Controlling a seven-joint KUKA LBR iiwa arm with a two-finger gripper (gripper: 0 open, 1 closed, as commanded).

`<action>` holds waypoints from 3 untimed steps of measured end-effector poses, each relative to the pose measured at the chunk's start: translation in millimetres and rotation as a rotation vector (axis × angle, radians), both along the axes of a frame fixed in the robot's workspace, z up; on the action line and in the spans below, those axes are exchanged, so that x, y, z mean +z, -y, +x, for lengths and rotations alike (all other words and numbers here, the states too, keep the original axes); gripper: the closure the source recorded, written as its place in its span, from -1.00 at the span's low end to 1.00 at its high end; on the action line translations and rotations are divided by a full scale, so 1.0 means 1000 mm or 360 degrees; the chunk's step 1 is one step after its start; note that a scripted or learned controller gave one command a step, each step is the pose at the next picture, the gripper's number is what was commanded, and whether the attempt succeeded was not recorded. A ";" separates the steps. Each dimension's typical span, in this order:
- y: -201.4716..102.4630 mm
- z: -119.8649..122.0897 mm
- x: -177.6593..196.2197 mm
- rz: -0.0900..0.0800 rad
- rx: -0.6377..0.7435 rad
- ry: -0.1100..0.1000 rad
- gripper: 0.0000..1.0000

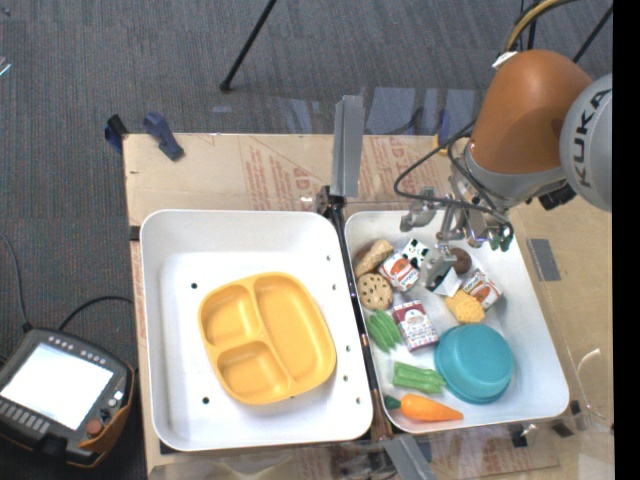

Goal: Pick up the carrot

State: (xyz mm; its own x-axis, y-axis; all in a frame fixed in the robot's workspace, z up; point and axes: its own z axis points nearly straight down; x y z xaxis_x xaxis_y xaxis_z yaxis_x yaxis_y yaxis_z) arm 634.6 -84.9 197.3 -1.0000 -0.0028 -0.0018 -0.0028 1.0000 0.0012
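Observation:
The carrot (432, 409), orange with a green top, lies at the front edge of the right bin (540, 368), just in front of a teal bowl (475, 361). My gripper (441, 268) hangs over the back half of the same bin, among small food cartons and well behind the carrot. The orange wrist band and cables above it hide much of the tool. Nothing can be seen held in it.
Around the gripper lie a bread roll (372, 256), a cookie (375, 290), small cartons (415, 325), a cracker (464, 308) and green vegetables (418, 377). The left bin (170, 258) holds a yellow divided plate (266, 338).

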 end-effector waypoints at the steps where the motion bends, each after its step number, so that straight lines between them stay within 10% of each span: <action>1: 0.118 -0.039 0.014 -0.0003 -0.0279 0.0002 -1.00; 2: 0.115 -0.037 0.024 0.0000 -0.0271 0.0009 1.00; 3: 0.128 -0.095 0.129 -0.0007 -0.0212 0.0019 1.00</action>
State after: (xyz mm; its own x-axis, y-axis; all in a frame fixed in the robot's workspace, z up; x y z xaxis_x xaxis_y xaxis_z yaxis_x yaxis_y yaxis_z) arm 539.2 -213.1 326.2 -0.9914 0.1300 -0.0142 0.1301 0.9915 -0.0026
